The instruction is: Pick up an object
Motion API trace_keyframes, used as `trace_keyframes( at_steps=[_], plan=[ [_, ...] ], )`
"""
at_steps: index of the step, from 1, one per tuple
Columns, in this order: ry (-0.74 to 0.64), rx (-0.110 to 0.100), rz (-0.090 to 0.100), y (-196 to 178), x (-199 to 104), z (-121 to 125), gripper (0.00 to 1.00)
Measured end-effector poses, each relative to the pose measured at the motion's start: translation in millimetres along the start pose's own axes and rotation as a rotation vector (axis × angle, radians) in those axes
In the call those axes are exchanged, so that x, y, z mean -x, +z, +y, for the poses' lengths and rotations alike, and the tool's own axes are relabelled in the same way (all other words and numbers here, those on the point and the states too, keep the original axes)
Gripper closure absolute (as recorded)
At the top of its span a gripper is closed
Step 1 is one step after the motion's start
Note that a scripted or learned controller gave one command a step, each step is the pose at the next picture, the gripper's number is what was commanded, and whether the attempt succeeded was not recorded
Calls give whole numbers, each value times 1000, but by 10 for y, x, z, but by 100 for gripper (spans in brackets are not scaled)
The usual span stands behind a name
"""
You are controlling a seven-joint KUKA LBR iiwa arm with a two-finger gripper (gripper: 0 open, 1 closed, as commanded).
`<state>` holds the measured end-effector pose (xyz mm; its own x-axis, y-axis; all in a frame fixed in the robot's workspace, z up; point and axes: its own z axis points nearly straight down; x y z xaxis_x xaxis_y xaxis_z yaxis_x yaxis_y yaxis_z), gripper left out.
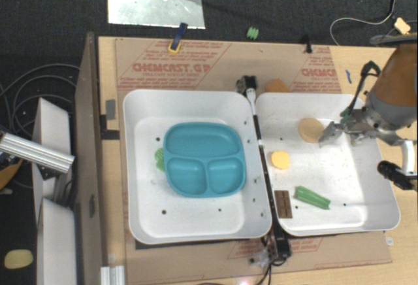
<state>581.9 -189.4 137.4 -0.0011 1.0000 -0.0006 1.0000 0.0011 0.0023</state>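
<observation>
Camera view: 2 white bins sit side by side. The left bin (pixel 140 166) is mostly taken up by a teal divided tray (pixel 204 159), with a green piece (pixel 159 158) tucked at its left edge.

The right bin (pixel 372 212) has open floor at its centre and far side. In it lie a tan disc (pixel 309 129), a yellow round piece (pixel 280 160), a green pod (pixel 312 197) and a brown block (pixel 283 204) near the dividing rim.

The gripper (pixel 332 133) sits just right of the tan disc; I cannot tell how wide it stands or whether it touches anything.
</observation>
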Motion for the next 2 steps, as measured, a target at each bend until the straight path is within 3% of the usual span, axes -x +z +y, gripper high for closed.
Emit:
trace_keyframes(
  at_steps=[1, 2],
  plan=[
    [-8, -1, 3, 559, -587, 351, 0],
    [-3, 4, -1, 519, -301, 660, 0]
  ],
)
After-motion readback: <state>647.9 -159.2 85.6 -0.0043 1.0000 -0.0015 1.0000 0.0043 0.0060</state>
